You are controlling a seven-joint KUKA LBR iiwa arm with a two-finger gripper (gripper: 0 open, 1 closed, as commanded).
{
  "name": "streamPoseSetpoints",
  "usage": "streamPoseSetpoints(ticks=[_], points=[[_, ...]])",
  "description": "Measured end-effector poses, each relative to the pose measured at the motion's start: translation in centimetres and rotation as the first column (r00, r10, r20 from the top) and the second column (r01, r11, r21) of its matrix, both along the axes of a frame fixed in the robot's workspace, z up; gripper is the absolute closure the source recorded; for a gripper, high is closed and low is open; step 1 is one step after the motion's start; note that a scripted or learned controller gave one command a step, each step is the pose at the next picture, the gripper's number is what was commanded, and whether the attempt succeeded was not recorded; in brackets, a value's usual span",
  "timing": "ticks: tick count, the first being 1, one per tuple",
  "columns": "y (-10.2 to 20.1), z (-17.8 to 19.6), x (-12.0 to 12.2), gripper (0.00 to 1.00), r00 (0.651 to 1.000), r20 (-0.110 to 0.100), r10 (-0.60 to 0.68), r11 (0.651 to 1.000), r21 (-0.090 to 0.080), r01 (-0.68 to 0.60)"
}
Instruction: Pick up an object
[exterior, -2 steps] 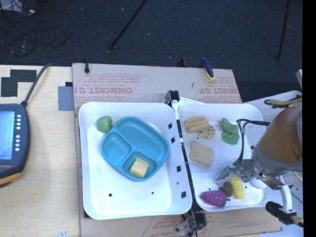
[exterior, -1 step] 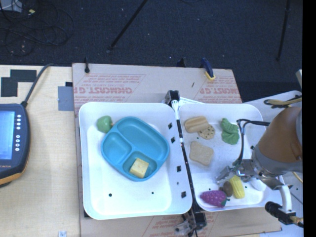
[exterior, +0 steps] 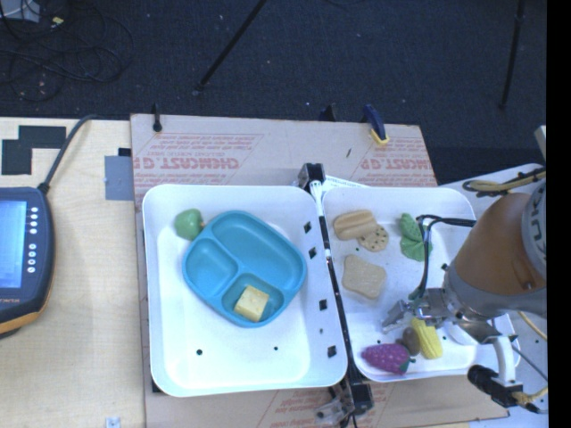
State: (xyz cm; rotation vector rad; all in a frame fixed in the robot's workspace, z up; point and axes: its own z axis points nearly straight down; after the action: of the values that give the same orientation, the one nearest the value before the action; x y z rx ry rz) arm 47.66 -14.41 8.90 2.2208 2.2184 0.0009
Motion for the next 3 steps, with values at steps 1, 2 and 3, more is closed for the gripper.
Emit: streamPoseSetpoints(ticks=[1,2,3], points=[[-0.4,0.0,0.0,0.0,1.0,-0.002,0.001,1.0,0.004,-0.001],[-1.2,0.0,0.0,0.0,1.0,-0.002,0.002,1.0,0.005,-0.002],[-1.2,1.0,0.0,1.0,1.0,-0.002,-0.001,1.0,0.007,0.001]])
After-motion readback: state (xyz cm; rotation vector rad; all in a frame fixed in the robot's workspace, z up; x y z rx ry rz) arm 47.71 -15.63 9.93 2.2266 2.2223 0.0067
